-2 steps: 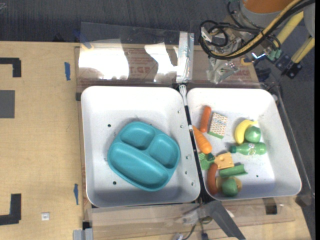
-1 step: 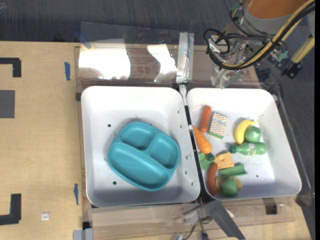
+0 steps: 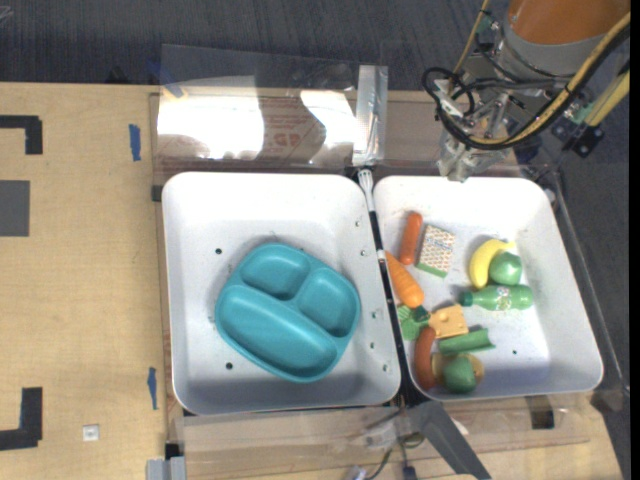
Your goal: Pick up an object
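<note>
Bins sat side by side across the middle of the frame: the left bin [image 3: 190, 208] held a teal divided plate [image 3: 288, 310], tilted a little, with three compartments. The right bin [image 3: 560, 268] held a cluster of toy food. Near its left wall lay a slim orange carrot [image 3: 411, 236], and just below it a second, thicker carrot [image 3: 406, 282] with green leaves at its lower end. Beside the slim carrot lay a small speckled packet [image 3: 436, 249]. Toward the right of the bin a yellow banana [image 3: 487, 259] touched a green round fruit [image 3: 507, 268], and just below them lay a green bottle-shaped piece [image 3: 497, 297]. Lower down, a wedge of yellow cheese [image 3: 448, 321] rested against a green vegetable [image 3: 465, 342], with a dark red sausage-like piece [image 3: 425, 356] at the bin's lower left and another green round piece [image 3: 460, 373] beside it.

At the upper right of the frame the arm hung above the far rim of the right bin, its orange band at the top edge and cables looped around the wrist. The gripper [image 3: 457, 163] pointed down just over that rim, apart from all the toys; whether it was apart or together could not be told. Nothing was visibly held.
</note>
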{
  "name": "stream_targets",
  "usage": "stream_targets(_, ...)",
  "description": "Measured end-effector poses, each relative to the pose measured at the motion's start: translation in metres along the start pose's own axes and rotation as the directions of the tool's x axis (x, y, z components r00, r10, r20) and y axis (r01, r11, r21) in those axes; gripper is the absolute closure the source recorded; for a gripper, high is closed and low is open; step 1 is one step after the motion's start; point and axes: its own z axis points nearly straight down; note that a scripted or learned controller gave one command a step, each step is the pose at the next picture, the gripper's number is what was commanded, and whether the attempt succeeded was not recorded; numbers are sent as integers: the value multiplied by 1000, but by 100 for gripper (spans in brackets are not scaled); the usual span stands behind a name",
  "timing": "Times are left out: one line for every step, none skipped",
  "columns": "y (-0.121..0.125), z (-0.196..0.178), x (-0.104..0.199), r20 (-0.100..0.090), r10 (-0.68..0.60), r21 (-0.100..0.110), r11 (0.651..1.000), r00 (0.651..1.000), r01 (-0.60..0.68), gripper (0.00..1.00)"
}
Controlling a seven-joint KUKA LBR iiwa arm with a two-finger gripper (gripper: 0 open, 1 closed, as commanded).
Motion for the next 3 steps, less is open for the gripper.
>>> stream_targets(-7,3,0,3,-151,3,989,989,151,100)
stream_targets(23,14,-20,1,-495,-1,869,869,495,100)
stream_targets(-6,-2,0,2,-636,4,771,771,636,100)
